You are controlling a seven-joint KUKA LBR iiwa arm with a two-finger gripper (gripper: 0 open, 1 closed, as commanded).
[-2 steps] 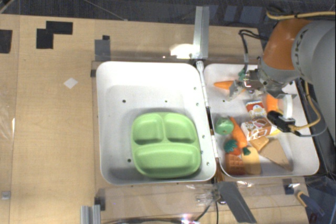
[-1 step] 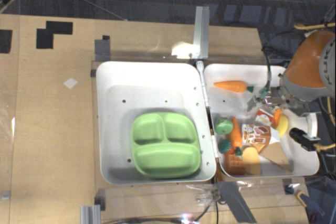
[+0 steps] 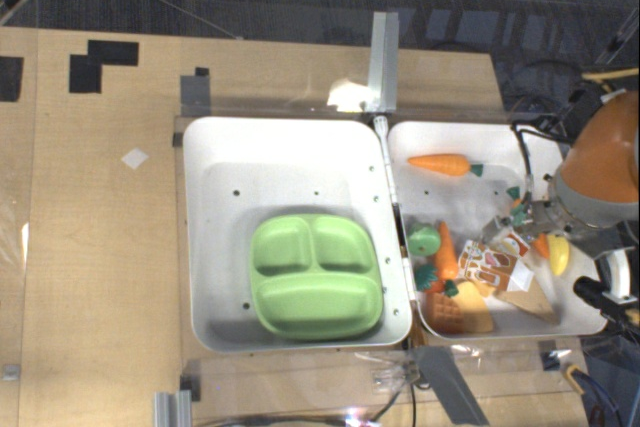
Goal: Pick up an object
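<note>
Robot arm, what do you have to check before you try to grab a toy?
1. Toys to pick from in the right bin: ok, a carrot, a carton and others lie there.
2. Carrot lying apart from the pile: ok.
3. Gripper over the right bin: ok.
4. Fingers open: cannot tell.
5. Anything held: cannot tell.
6. Green tray out of the way: ok, it sits in the left bin.
</note>
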